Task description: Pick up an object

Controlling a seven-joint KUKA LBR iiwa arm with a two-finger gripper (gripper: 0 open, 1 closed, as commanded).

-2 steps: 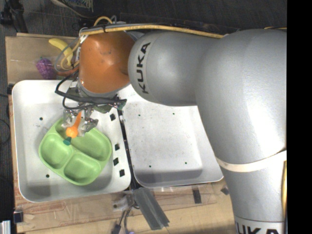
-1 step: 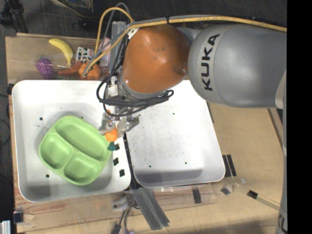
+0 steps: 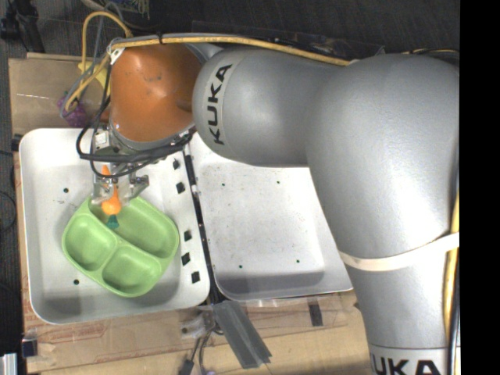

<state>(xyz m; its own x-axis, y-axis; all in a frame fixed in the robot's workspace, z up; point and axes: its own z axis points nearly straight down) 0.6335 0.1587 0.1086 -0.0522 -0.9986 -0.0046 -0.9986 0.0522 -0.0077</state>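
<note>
The tool (image 3: 115,187) hangs over the left bin (image 3: 47,287), its fingers closed on a small orange object (image 3: 112,204). The object's long axis runs roughly up-down in view, its green tip pointing toward the green divided tray (image 3: 117,248) beneath

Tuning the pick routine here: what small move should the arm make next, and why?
Probably a short, slow lift. The gripper sits low over the green divided plate in the left bin, at a small orange piece; lifting would show whether it comes along.

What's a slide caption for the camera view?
KUKA arm's gripper over a small orange object at the green divided tray in the left bin.
</note>
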